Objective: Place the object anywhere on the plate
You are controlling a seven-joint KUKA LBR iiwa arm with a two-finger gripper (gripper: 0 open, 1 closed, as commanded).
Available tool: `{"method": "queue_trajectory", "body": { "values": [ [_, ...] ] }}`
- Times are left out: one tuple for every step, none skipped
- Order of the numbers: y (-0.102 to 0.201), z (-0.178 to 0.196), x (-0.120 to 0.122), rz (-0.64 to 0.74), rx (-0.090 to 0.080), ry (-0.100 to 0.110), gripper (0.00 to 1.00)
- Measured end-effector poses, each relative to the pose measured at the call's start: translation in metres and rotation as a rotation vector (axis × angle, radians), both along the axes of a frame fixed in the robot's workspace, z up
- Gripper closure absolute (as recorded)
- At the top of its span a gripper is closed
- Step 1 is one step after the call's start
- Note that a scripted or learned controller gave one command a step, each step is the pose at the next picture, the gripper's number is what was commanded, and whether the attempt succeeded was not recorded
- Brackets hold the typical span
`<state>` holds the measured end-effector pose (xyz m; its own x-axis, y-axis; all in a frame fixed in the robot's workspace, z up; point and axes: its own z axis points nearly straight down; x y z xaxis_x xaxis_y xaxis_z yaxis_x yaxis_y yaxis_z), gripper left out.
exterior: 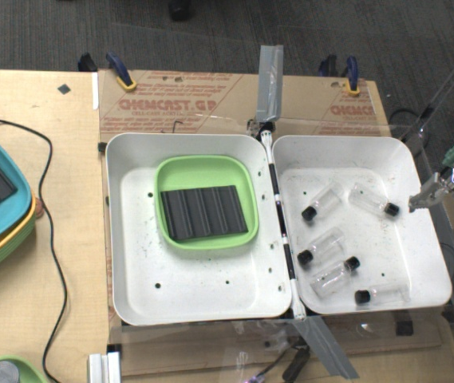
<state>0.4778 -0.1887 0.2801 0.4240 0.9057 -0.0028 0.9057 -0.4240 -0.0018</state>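
Red print on the cardboard sheet [242,98] behind the bins seems to read "CHEMCAST GP".

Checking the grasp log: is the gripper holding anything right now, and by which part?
Nothing held. The gripper sits at the right bin's far edge, nothing between its fingers; the vials lie loose in that bin.

A slim grey metal part of the gripper [428,195] shows at three o'clock. Small dark fittings sit above it.
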Motion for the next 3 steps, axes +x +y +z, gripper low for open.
{"method": "queue_trajectory", "body": {
  "values": [
    [0.013,-0.012,0.0,-0.27,0.0,0.002,0.0],
    [-0.01,-0.016,-0.001,-0.643,-0.002,0.003,0.0],
    [-0.033,-0.016,-0.001,-0.927,-0.003,0.003,0.0]
  ]
}}
